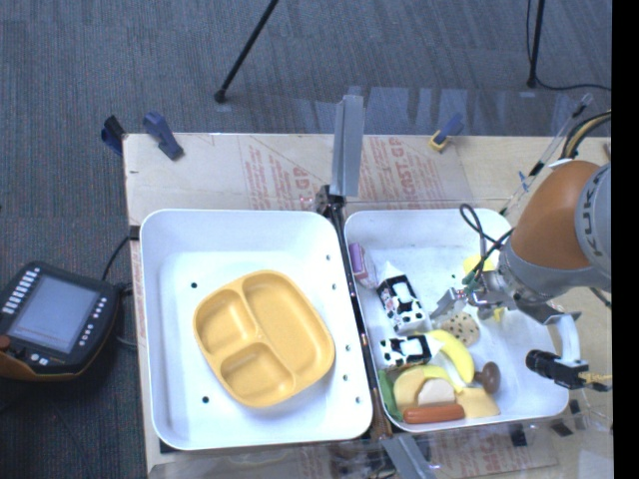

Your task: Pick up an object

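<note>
- The gripper hangs low over the middle of the right bin, its metal fingers just above a speckled cookie; nothing can be seen between the fingers, and whether they stand apart or together cannot be told from this slant.
- The grey arm, with its orange band, reaches in from the right edge, and dark cables loop off its wrist over the bin's far right corner.
- Just left of the gripper lies a black-and-white cow-patterned toy, its long axis running from the bin's far left toward the near right.
- A second cow-patterned toy lies nearer the camera, its long axis roughly left to right.
- A yellow banana curves from beside the cookie down toward the near right.
- The bin's near edge is crowded: a red sausage lies lengthwise along it, beside a brown mushroom-like piece and yellow and pale food toys.
- A purple piece rests against the bin's left wall; the far half of the bin floor is bare white.
- The left bin holds a yellow divided plate, with bare floor around it.
- Reversed red print on the cardboard behind the bins is too blurred to read.
</note>
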Controlling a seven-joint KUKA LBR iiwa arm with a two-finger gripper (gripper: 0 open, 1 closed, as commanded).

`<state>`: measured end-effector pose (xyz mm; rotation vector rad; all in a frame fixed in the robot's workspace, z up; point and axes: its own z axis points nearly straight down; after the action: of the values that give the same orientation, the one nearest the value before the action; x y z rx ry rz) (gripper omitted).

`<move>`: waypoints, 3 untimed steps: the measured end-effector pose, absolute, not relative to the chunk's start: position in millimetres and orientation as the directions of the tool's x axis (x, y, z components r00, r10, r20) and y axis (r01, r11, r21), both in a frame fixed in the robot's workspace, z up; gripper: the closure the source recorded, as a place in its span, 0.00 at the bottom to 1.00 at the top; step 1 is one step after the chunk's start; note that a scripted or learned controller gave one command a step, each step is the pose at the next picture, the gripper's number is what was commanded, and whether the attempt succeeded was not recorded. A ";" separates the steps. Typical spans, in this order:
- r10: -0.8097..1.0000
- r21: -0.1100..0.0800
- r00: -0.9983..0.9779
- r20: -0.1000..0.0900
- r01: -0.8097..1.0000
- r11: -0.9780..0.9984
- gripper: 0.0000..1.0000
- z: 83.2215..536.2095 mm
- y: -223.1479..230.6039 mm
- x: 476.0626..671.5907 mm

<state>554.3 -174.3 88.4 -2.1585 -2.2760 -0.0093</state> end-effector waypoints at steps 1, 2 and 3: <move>0.999 -0.005 -0.048 0.006 0.999 0.048 1.00 95.5 -177.4 552.9; 0.999 -0.006 -0.047 0.006 0.999 0.047 0.00 94.6 -177.6 552.2; 0.988 -0.009 0.152 0.002 0.988 -0.152 0.00 124.0 -183.2 521.9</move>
<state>521.9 -183.2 124.0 -2.3779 -2.0402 0.0069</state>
